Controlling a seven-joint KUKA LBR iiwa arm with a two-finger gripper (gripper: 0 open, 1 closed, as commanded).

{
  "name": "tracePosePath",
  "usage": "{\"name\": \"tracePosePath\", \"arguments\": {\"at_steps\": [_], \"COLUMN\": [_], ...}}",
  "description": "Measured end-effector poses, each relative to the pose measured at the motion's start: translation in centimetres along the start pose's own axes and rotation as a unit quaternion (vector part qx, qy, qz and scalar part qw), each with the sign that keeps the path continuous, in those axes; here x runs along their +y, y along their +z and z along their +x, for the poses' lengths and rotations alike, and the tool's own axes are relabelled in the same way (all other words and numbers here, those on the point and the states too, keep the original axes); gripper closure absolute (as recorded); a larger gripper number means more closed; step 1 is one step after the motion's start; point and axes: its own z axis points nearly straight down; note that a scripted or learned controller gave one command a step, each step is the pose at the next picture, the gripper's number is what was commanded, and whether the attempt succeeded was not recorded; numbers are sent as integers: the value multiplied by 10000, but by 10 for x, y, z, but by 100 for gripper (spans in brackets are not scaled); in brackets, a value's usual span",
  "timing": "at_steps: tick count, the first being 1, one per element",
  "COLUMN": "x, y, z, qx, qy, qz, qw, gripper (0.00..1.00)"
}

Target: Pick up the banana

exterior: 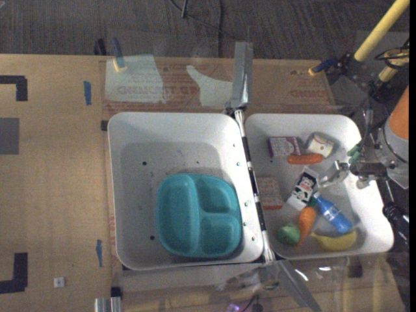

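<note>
The yellow banana (335, 241) lies curved along the front wall of the right bin (372, 208), near its front right corner. A blue bottle (332, 214) rests just behind the banana and touches it. My gripper (333, 174) hangs over the middle of the right bin, behind the bottle and well clear of the banana. Its fingers look open, with nothing between them. The arm comes in from the right edge.
In the right bin an orange carrot (305, 220) and a green item (289, 234) lie left of the banana. A small milk carton (302, 188), a purple box (284, 147) and an orange sausage (304, 158) sit farther back. The left bin holds a teal divided plate (198, 215).
</note>
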Motion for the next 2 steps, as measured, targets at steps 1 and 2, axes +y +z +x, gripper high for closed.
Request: {"name": "tracePosePath", "arguments": {"at_steps": [1, 2], "x": [54, 17], "y": [31, 88], "z": [-32, -7], "qx": [-9, 2], "qy": [102, 3786], "qz": [-19, 22], "qw": [9999, 9256], "gripper": [0, 0]}}
